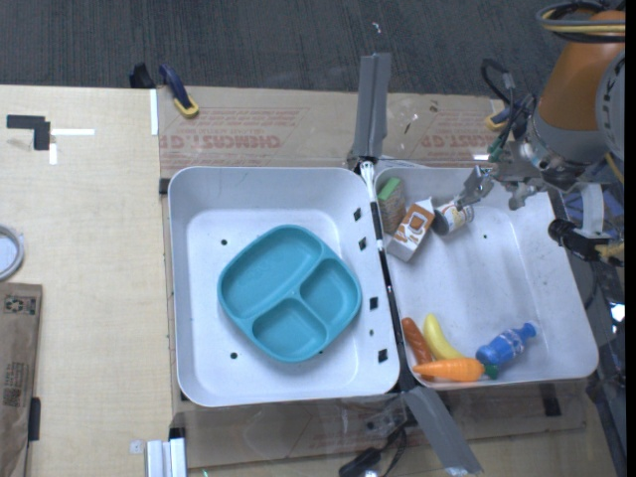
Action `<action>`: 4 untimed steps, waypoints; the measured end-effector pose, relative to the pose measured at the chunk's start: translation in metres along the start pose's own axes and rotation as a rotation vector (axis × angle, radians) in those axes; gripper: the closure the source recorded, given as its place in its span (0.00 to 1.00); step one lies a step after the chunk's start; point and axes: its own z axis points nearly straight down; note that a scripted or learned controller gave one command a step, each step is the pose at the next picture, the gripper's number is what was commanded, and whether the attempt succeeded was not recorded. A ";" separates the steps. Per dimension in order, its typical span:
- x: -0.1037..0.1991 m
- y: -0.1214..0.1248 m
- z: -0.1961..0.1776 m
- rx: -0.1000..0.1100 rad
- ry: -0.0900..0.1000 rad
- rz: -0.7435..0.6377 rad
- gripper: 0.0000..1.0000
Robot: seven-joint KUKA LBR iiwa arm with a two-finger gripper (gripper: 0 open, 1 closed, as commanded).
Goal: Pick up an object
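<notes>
You'll see two white bins on a pale wooden bench (79, 207) with dark floor at twelve o'clock. The left bin (194, 296) holds a blue divided plate (288, 292). In the right bin (537, 266), the gripper (475, 189) hangs at one o'clock, grip unreadable, beside a small can (452, 217) and carton (409, 231); banana (438, 336), carrot (449, 370) and blue bottle (505, 347) lie at six.

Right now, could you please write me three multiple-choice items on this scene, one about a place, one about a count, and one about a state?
1. Where does the blue divided plate lie?
A. left bin
B. right bin
C. bare bench

2. How many compartments has the plate?
A. two
B. three
C. five

3. How does the blue bottle rest?
A. upright
B. on its side
C. on the plate

Answers: 1 A, it sits inside the left bin. 2 B, ridges divide it into three. 3 B, it lies flat in the right bin.
</notes>
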 end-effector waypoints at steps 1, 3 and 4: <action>0.001 0.022 0.076 -0.002 0.000 -0.005 0.00; -0.040 0.024 -0.028 -0.002 -0.001 -0.035 0.00; -0.040 -0.044 0.088 0.000 0.002 -0.137 0.00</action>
